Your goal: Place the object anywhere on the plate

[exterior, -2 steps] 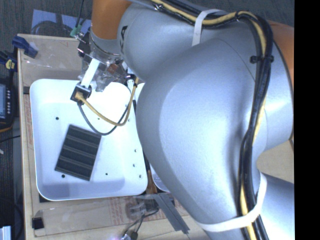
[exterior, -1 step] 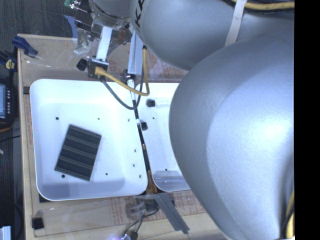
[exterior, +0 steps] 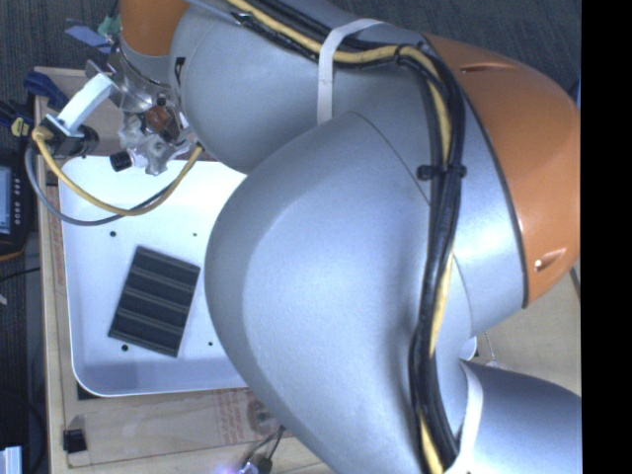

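- The grey arm [exterior: 375, 265] (orange band near its wrist) crosses most of the view.
- Its hand [exterior: 148, 151] hangs at the upper left, over the far edge of a white bin [exterior: 89, 363]; whether it is spread or pinching, I cannot tell.
- A dark ribbed rectangular object [exterior: 155, 300] lies flat in that bin, below the hand and apart from it.
- A yellow cable [exterior: 109, 205] loops beneath the hand.

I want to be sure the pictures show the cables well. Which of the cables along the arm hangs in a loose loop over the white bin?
The yellow cable: it sags in a loop over the white bin below the gripper, while the black cable lies tight against the arm.
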`<state>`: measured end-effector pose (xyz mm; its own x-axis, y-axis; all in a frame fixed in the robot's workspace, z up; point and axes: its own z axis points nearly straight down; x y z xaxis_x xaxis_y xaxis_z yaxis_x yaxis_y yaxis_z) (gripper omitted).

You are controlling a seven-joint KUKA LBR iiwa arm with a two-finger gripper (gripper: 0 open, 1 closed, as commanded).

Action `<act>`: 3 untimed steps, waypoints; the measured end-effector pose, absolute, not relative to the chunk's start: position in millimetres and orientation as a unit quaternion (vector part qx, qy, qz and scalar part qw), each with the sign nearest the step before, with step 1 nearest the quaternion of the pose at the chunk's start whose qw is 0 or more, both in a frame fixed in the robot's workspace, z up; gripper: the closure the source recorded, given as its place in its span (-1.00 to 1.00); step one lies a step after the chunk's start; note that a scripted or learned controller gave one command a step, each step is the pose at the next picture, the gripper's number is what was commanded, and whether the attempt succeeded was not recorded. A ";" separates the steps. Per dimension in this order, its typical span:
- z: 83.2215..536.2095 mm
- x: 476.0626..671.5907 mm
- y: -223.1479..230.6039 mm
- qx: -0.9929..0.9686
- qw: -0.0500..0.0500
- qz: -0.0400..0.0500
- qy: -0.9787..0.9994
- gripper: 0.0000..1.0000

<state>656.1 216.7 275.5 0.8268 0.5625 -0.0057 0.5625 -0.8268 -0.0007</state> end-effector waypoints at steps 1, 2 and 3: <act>404.9 643.6 220.8 0.902 -0.001 -0.001 0.431 1.00; 390.8 652.8 220.6 0.878 -0.002 -0.005 0.478 1.00; 440.4 655.5 220.4 0.734 -0.001 -0.001 0.679 1.00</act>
<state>655.5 220.4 440.4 0.0766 0.9971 0.0003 0.9971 -0.0766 -0.0032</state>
